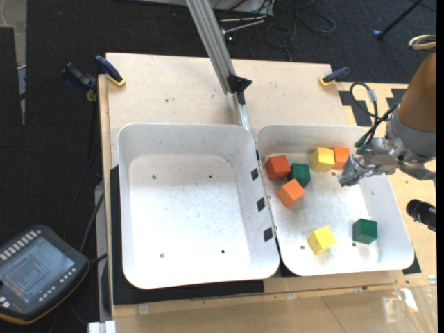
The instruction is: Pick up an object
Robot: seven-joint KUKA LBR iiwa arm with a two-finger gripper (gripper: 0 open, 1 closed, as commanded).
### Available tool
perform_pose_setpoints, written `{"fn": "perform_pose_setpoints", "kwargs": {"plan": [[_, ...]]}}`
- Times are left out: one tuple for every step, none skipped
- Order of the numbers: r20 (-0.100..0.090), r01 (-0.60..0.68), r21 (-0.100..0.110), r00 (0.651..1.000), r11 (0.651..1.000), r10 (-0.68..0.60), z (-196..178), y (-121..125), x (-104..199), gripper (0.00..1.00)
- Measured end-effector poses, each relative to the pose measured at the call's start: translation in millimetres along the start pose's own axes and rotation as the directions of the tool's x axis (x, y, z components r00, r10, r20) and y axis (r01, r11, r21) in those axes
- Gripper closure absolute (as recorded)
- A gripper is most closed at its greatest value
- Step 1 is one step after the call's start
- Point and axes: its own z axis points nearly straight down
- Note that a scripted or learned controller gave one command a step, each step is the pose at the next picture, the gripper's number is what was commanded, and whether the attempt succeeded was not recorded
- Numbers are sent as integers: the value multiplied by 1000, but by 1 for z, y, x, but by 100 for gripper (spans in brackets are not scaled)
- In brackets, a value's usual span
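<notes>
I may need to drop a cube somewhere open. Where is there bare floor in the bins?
The left white bin has a bare floor throughout. In the right white bin, free patches lie between the yellow cube and dark green cube, and below the gripper. The upper part is crowded with orange, green and yellow cubes.
</notes>
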Motion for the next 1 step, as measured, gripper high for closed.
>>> {"fn": "perform_pose_setpoints", "kwargs": {"plan": [[-1,0,2,1000,1000,0,-3,12,51,100]]}}
